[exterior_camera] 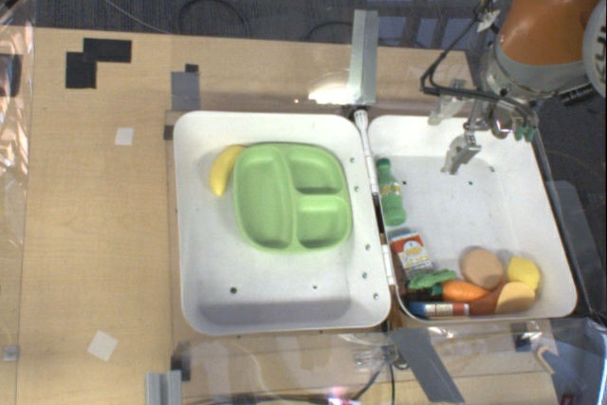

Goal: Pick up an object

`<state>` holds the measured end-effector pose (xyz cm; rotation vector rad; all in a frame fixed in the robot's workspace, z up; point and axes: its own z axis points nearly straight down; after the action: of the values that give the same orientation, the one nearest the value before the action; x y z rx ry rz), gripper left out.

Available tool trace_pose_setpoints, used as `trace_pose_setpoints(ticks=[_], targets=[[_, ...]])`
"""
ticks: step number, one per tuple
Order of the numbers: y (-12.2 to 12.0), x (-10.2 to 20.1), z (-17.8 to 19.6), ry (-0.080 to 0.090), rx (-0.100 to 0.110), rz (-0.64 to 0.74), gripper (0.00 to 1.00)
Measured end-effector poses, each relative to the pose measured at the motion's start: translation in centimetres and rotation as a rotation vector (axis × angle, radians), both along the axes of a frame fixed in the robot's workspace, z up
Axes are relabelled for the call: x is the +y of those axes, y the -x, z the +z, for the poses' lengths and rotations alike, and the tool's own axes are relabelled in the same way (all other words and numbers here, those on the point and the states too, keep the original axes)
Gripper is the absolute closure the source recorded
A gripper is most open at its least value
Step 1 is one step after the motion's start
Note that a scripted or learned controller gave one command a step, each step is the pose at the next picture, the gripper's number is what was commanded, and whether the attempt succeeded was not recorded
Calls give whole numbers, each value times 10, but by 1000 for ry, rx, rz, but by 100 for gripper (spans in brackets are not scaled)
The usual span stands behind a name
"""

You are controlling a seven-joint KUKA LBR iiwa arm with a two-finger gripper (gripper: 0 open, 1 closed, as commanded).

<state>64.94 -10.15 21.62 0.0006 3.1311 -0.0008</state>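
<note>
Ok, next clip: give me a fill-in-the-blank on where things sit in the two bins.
1. The green divided tray lies in the ____ bin as the camera sees it.
2. The banana touches the tray's ____ edge.
3. The end effector hovers over the ____ bin, near its far side.
4. The green bottle lies along that bin's ____ wall.

Missing words: left; left; right; left
</note>
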Motion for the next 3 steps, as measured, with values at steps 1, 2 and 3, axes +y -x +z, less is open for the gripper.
trace_pose_setpoints(ticks=[1, 2, 3], targets=[[80, 18, -97, -3, 10, -122, 0], [44, -1, -126, 2, -5, 83, 0], [42, 16, -126, 2, -5, 93, 0]])
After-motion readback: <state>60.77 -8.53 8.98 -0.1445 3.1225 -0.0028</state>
